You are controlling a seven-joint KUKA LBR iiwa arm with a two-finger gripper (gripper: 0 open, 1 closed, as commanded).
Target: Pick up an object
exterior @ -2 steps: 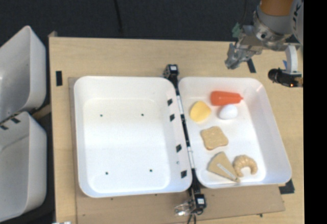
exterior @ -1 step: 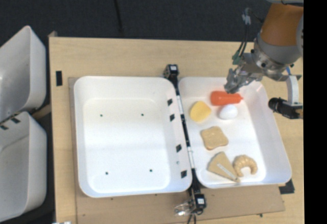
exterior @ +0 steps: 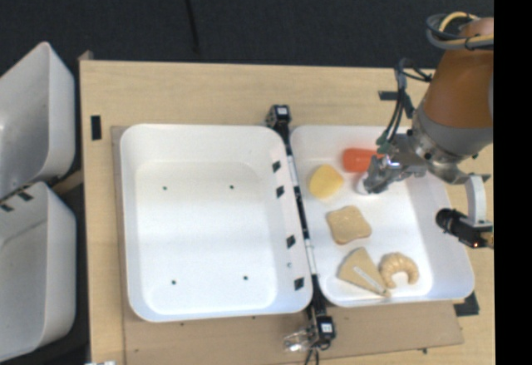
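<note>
The right bin [exterior: 432, 272] holds several food-like items: an orange-red piece [exterior: 358, 159] at the back, a yellow lump [exterior: 326, 181], a tan bread slice [exterior: 347, 224], a pale wedge [exterior: 360, 271] and a croissant [exterior: 399, 268] near the front. My gripper [exterior: 376, 180] hangs low over the right bin, just right of the yellow lump and in front of the orange-red piece. Nothing shows between its tips.
The left bin [exterior: 150, 288] lies beside the right one, parted by a clipped divider [exterior: 294, 214]. White containers [exterior: 33, 122] stand off the bench at the far left. The arm's orange band [exterior: 457, 97] looms over the right bin's back right corner.
</note>
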